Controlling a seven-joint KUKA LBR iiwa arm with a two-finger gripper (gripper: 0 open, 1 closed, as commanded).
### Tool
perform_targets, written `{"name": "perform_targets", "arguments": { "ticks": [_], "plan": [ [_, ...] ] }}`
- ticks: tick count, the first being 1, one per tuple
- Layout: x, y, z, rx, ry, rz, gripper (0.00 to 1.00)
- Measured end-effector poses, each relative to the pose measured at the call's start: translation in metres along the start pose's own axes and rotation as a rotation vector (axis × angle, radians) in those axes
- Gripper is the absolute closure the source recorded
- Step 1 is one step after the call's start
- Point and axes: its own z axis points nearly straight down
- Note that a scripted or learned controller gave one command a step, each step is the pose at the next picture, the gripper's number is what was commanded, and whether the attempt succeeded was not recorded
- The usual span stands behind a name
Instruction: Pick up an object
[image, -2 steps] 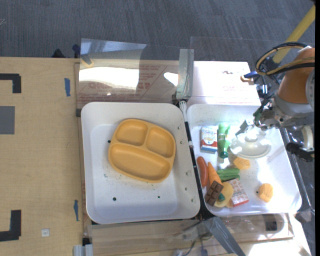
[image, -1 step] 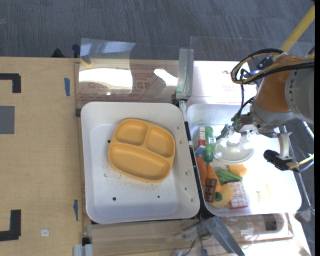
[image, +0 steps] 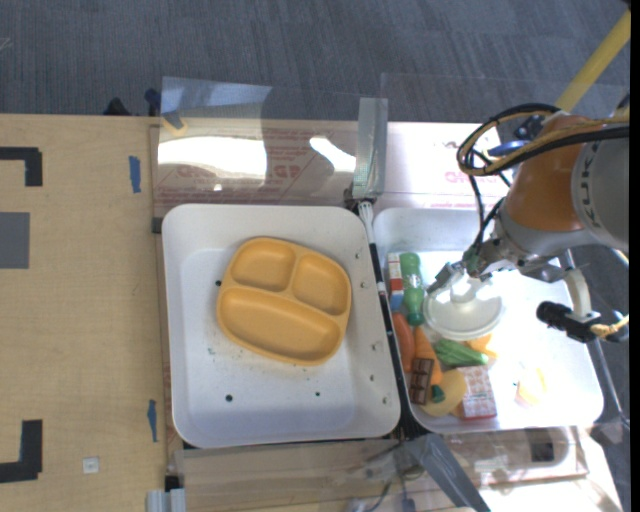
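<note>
A clutter of small objects lies along the left side of my right bin (image: 560, 400): a green bottle (image: 410, 283), a carrot (image: 404, 333), a green vegetable (image: 458, 352), a brown block (image: 422, 378), a yellow piece (image: 450, 390) and a red-and-white packet (image: 479, 392). My hand (image: 462, 300) hangs over them, just right of the bottle, above the vegetable; a white disc hides whether it is open or closed. The left bin (image: 190, 330) holds an orange divided tray (image: 285, 298). Both bins sit on the counter (image: 70, 300).
</note>
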Motion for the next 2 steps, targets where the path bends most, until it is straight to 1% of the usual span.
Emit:
{"name": "perform_targets", "arguments": {
  "ticks": [1, 2],
  "plan": [
    [0.006, -0.036, 0.0, 0.0, 0.001, 0.01, 0.0],
    [0.031, -0.067, -0.002, -0.01, -0.008, 0.11, 0.0]
  ]
}}
